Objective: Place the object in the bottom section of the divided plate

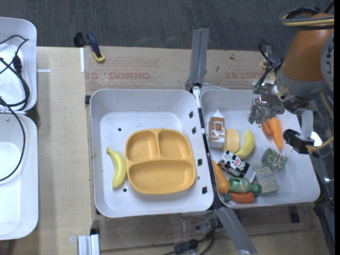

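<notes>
On the pale wooden tabletop (pixel 61 142), the gripper (pixel 264 116), its state impossible to tell, hangs beside an orange plastic carrot (pixel 275 132); far leftward, the yellow divided plate (pixel 160 161) awaits, nothing yet placed.

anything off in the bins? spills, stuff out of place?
No spills or damage. One oddity: a banana lies on the left bin floor beside the divided plate, not in any compartment. The right bin is a loose jumble of toy food.
</notes>
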Robot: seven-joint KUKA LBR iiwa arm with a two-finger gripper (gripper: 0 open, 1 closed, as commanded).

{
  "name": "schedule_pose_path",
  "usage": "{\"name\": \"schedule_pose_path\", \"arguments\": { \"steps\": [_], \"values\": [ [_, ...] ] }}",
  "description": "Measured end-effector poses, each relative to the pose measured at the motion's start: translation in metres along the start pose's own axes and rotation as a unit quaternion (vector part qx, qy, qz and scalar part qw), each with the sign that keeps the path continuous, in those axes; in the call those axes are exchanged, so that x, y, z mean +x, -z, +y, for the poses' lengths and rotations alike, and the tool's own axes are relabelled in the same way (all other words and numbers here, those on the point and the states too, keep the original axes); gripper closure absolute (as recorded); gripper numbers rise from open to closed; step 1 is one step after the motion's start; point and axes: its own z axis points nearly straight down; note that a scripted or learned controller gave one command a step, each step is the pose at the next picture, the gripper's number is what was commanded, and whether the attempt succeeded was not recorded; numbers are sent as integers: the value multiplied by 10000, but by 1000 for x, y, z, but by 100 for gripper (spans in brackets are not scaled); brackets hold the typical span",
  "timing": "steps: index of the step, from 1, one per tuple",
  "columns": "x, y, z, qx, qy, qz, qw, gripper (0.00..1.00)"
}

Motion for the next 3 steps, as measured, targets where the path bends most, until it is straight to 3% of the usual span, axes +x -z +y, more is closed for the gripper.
{"name": "schedule_pose_path", "arguments": {
  "steps": [1,2,3],
  "values": [
    [-2,5,0,35,-21,-5,10000,100],
    [27,-17,-77,5,337,-2,9994,100],
    [76,-1,-123,7,1106,-5,9939,100]
  ]
}}
